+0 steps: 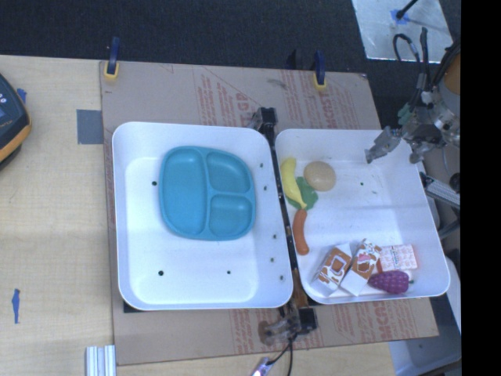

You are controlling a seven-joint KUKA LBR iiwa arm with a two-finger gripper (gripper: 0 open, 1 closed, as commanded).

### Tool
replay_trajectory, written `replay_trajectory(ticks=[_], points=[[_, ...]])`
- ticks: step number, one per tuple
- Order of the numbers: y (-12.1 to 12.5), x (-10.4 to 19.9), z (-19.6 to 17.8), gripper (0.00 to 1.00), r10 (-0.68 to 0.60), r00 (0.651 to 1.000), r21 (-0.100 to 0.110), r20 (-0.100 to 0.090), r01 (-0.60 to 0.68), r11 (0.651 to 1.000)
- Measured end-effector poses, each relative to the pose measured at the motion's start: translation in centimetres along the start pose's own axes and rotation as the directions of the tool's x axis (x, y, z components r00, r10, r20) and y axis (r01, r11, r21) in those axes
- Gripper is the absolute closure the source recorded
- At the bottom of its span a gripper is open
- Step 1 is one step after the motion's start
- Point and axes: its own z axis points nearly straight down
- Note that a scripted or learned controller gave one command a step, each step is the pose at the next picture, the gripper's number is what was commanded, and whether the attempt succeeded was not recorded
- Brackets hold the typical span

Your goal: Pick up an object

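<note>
Left bin (133,280) has a blue divided plate (207,193) lying flat in it. Right bin (429,218) has a banana (290,180), a carrot (300,232) and a tan ball (319,175) by its left wall, with snack cartons (354,267) and purple grapes (389,282) up front. The gripper (398,145) sits over the far right corner, fingers spread, holding nothing.

1. A brown cardboard sheet (235,92) lay under both bins, held at its far edge by two blue-handled clamps (113,57).
2. A grey tape patch (89,126) sat left of the bins.
3. A yellow-and-black device (11,120) rested at the bench's left edge.
</note>
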Motion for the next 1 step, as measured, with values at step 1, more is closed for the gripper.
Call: replay_trajectory(ticks=[1], points=[[3.16, 6.61, 7.04, 0.0, -0.002, 1.0, 0.003, -0.001, 0.002, 1.0]])
